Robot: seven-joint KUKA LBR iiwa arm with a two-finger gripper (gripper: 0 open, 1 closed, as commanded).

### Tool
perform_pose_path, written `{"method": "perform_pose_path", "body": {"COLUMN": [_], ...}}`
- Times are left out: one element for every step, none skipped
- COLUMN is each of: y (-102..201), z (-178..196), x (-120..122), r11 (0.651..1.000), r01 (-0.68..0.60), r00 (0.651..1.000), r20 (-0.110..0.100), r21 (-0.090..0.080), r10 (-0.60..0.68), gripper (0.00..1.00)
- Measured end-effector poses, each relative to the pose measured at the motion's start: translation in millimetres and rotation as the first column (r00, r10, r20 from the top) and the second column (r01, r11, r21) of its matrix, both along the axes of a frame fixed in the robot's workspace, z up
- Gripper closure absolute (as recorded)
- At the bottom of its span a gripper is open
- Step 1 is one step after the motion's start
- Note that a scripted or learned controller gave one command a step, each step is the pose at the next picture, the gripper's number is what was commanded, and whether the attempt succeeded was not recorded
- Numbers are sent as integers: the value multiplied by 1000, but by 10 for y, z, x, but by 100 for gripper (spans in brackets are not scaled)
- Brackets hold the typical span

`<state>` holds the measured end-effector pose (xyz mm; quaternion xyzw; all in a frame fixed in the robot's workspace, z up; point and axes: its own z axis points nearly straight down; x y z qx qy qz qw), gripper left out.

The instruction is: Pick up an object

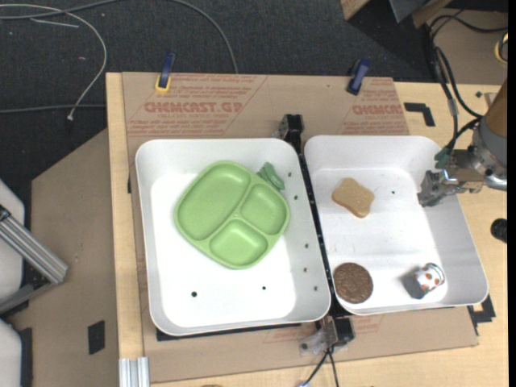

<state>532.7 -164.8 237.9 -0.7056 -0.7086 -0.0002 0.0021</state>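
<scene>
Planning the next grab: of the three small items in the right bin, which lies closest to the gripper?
The tan bread-like piece, up in the bin's far half level with the gripper; the brown disc and the small white-and-red object sit at the near edge.

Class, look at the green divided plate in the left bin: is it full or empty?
Empty. The green plate shows only bare green in all three compartments.

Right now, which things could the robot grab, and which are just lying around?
Things it could grab:
green plate, left bin
small green piece at the plate's edge
tan sponge, right bin
brown disc, right bin
small cup, right bin
The gripper hangs over the right bin's right edge.

Just lying around:
blue clamps
cables on the floor
cardboard sheet
</scene>
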Motion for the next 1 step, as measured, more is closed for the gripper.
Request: {"method": "perform_pose_path", "body": {"y": [567], "z": [83], "x": [-1], "r11": [1000], "r01": [-3], "r00": [1000], "r20": [2], "r21": [1], "r10": [3], "gripper": [100]}}
